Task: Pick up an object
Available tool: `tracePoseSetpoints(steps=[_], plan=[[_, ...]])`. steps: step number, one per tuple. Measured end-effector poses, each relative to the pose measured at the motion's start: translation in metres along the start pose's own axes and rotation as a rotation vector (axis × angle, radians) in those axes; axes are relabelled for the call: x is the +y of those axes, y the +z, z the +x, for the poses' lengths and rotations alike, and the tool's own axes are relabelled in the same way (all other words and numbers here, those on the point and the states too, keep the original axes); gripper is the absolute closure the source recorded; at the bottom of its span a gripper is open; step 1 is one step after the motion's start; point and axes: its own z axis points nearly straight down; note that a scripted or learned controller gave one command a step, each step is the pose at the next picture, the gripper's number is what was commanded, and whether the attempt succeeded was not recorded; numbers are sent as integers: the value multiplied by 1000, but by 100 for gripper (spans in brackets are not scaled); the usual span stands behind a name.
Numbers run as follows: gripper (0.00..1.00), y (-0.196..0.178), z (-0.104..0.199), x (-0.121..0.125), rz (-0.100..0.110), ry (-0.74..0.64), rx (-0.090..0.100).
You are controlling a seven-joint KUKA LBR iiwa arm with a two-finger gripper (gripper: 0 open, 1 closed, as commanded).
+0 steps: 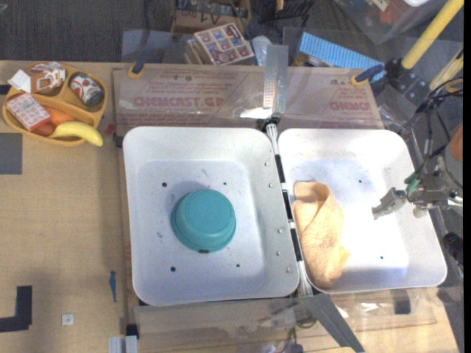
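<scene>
The gripper (391, 201) shows at the right edge of the frame, over the right part of the right bin (368, 147). Its pale fingers are small and blurred here, so I cannot tell how they stand, and nothing shows between them. A tan cloth (321, 230) lies crumpled along the left side of the right bin, against the divider between the bins, well apart from the gripper. A teal bowl (204, 220) sits upside down near the middle of the left bin (147, 160). At the upper left of the frame, a yellow tray (15, 112) holds a banana (78, 131) and small packets
</scene>
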Motion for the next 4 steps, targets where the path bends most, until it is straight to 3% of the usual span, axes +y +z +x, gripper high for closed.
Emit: tracePoseSetpoints(steps=[1,2,3,4], plan=[[0,106,69,60,-16,-4,-3],[0,105,88,64,-17,-308,-6],[100,94,88,65,-20,-304,-3],[0,94,87,65,-20,-304,-4]])
